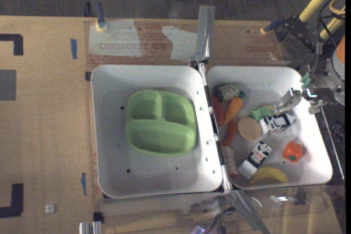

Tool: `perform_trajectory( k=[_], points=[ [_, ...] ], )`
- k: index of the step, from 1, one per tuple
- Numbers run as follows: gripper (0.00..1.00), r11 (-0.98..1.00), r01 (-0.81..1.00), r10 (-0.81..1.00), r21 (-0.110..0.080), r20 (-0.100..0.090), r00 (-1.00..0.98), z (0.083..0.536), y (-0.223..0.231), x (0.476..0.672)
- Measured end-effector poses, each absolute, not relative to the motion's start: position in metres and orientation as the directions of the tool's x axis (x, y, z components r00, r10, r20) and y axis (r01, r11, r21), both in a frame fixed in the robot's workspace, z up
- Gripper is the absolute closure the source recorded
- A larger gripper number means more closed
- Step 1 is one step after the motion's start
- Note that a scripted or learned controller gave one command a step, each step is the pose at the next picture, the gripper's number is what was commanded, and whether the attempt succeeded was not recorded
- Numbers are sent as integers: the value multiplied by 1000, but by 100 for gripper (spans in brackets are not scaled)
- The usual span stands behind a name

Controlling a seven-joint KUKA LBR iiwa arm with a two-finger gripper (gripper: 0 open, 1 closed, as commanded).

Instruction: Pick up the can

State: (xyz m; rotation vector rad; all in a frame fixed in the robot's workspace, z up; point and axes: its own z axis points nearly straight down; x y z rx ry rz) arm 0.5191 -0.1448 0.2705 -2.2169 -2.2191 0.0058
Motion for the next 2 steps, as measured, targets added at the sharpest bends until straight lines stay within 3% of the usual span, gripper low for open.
perform_trajectory(
  k=[1,2],
  points=[
    [0,81,997,997,-1,0,-81,109,-169,544],
    [0,135,991,991,-1,0,-135,117,-164,553]
  ],
)
